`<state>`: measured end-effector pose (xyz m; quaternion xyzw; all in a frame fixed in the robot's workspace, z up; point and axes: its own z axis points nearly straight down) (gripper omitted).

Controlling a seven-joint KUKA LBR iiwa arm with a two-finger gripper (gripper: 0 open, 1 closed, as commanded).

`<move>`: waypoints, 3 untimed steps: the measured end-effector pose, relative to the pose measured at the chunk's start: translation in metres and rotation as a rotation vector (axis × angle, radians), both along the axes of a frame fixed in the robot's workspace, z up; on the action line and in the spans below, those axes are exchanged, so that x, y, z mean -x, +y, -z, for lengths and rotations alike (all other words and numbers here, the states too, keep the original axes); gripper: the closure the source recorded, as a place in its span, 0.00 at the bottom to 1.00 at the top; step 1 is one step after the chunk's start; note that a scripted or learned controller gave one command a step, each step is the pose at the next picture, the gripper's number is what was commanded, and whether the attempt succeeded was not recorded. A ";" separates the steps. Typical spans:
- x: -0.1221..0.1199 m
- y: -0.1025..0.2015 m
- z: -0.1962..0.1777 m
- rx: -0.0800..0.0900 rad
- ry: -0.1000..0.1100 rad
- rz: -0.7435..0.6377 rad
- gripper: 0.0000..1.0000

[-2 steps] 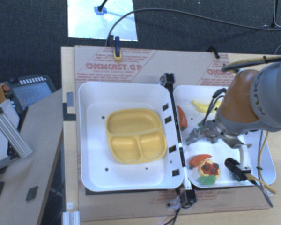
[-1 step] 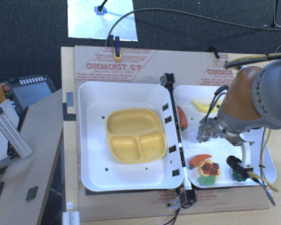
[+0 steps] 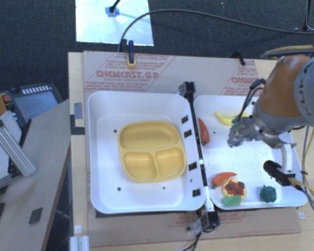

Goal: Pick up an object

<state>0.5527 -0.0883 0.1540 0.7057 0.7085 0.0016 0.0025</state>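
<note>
The tool (image 3: 235, 138) hangs over the right bin (image 3: 251, 163); whether it is wide or narrow, I cannot tell. The yellow banana (image 3: 224, 119) lies just beyond it, toward the far left, long axis running left-right.

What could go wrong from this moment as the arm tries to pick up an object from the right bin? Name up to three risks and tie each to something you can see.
1. The gripper hangs just below the yellow banana; coming down off-centre could likely nudge it away.
2. The red pepper lies against the bin's left wall, probably leaving little room around it.
3. The pizza slice, tomato piece and green toy sit close to the front rim, so a grasp might catch two or hit the edge.
</note>
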 end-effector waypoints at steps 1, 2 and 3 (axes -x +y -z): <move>-0.005 -0.010 -0.051 0.000 -0.001 0.001 1.00; -0.004 -0.006 -0.096 0.000 -0.001 0.000 1.00; -0.018 0.045 -0.102 -0.002 0.002 -0.005 1.00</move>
